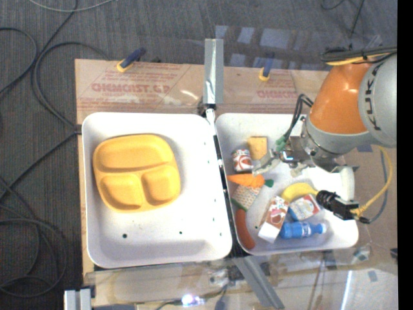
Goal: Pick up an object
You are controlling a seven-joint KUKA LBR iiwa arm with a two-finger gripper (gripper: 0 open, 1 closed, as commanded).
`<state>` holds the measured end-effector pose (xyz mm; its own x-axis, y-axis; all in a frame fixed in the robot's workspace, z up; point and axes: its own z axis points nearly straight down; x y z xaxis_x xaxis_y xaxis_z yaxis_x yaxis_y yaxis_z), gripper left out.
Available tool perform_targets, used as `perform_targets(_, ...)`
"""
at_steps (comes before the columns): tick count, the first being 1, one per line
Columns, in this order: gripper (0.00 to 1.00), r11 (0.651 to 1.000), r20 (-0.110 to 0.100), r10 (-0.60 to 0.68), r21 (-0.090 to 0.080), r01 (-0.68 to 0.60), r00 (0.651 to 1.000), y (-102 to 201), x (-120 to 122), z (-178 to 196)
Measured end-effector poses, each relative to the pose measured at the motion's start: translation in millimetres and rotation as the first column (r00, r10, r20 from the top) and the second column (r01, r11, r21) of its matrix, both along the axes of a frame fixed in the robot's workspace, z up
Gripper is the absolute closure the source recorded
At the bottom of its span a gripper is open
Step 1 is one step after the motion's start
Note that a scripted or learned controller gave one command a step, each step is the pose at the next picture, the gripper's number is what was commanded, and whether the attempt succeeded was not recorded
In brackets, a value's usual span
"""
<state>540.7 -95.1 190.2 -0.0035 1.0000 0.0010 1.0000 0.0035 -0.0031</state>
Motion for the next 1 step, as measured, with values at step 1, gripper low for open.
perform_targets(1,0.0,1.0,0.002,0.032,0.001,-0.032,1.0,-22.0,1.0,-87.2)
